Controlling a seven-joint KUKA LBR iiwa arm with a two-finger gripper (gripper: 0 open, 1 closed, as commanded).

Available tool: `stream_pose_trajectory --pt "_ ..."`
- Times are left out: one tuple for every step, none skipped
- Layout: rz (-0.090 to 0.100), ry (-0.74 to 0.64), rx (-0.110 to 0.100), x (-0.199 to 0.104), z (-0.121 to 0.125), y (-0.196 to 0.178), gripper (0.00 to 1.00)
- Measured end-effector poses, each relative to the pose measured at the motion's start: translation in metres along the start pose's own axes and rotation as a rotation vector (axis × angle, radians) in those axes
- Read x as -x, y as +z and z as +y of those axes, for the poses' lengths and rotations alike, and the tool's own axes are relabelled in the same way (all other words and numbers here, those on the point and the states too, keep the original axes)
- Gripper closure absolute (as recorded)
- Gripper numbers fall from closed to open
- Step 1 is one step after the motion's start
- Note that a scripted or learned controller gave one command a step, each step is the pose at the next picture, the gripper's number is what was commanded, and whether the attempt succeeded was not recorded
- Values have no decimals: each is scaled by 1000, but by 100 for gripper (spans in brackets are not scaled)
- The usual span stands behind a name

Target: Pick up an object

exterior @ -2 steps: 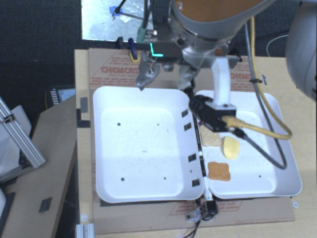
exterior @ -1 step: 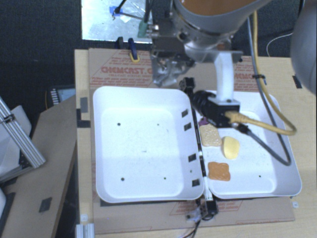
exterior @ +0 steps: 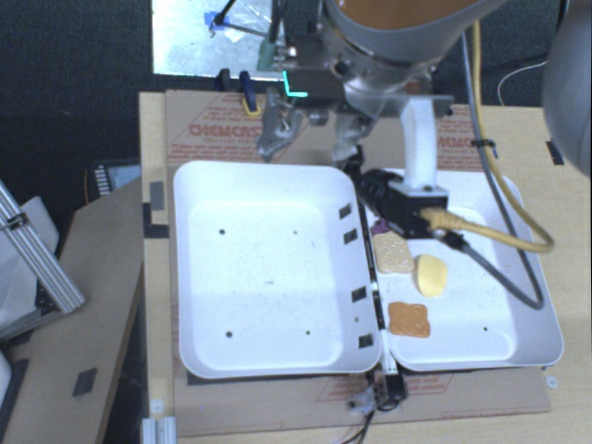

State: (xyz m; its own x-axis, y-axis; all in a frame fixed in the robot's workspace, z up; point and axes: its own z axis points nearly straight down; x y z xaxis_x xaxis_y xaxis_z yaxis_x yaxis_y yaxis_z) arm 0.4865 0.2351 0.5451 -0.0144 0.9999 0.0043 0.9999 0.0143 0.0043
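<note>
So we've got the jaws (exterior: 310,137) spread apart with nothing between them, hanging over the far end of the ridge (exterior: 375,289) where the two white bins meet, a bit to its left. The stuff to pick is well apart from them: three pieces, all just right of that ridge toward its near half. One beige piece (exterior: 393,254) is touching the ridge, one yellow piece (exterior: 431,276) is beside it, and one orange piece (exterior: 409,320) is nearest us.
</note>
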Motion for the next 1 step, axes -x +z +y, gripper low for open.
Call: stream_pose_trajectory --pt "2 -3 3 0 0 -12 100"
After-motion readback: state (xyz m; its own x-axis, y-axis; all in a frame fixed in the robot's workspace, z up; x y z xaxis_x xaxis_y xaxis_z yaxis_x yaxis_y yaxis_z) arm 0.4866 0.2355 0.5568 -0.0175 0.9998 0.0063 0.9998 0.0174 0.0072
